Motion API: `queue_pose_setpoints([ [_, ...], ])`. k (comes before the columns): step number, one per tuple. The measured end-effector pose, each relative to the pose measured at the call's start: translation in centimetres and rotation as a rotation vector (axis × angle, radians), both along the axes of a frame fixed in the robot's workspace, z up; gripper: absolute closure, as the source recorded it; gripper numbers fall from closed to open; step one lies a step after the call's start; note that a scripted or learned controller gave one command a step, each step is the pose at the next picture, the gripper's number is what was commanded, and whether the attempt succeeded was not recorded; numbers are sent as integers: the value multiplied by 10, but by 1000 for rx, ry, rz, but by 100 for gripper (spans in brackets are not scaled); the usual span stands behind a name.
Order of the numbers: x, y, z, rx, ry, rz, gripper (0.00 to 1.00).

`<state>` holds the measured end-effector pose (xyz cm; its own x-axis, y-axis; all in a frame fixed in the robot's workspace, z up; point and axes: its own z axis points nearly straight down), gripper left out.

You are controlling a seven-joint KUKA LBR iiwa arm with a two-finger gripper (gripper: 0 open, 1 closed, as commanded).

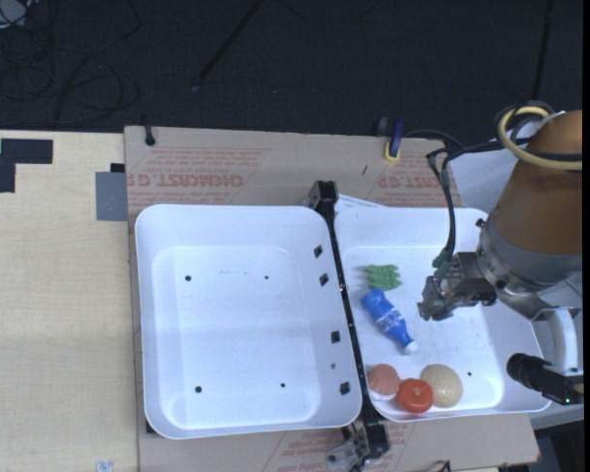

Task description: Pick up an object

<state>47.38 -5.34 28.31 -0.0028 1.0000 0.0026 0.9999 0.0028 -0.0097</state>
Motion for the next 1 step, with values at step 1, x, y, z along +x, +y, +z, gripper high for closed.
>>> queue_pose_setpoints([
  [1, 0, -19, -60, -1, 0, -5, 100],
])
